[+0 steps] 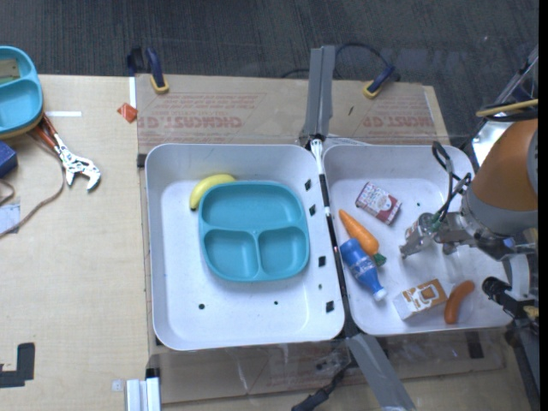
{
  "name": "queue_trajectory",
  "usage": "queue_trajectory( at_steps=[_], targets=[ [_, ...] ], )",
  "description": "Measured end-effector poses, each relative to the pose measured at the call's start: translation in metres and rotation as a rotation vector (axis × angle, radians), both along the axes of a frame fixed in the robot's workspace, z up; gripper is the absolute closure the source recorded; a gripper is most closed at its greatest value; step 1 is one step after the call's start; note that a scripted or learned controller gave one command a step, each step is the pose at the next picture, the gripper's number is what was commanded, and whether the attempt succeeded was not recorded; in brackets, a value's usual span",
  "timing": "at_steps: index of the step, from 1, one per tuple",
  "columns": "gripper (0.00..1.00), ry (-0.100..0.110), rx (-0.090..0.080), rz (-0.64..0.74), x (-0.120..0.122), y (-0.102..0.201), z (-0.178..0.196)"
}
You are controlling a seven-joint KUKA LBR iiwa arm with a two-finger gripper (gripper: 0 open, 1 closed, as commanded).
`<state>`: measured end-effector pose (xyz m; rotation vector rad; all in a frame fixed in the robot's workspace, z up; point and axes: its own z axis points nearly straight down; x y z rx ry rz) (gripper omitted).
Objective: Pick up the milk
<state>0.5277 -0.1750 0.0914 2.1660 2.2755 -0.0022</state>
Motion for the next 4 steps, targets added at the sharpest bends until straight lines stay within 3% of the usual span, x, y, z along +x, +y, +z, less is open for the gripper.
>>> queue_trajectory(
  at_steps=[1,2,3,4],
  targets=[
    [0.0,0.001,0.001,0.12,-0.051,0.057,0.0],
    [0.0,0.0,0.0,-0.142,-0.051,0.004,0.0],
    [0.0,0.002,0.001,-0.043,-0.051,0.058,-0.001],
    [0.0,-0.001,0.0,0.005,-0.051,0.008,0.0]
  ],
)
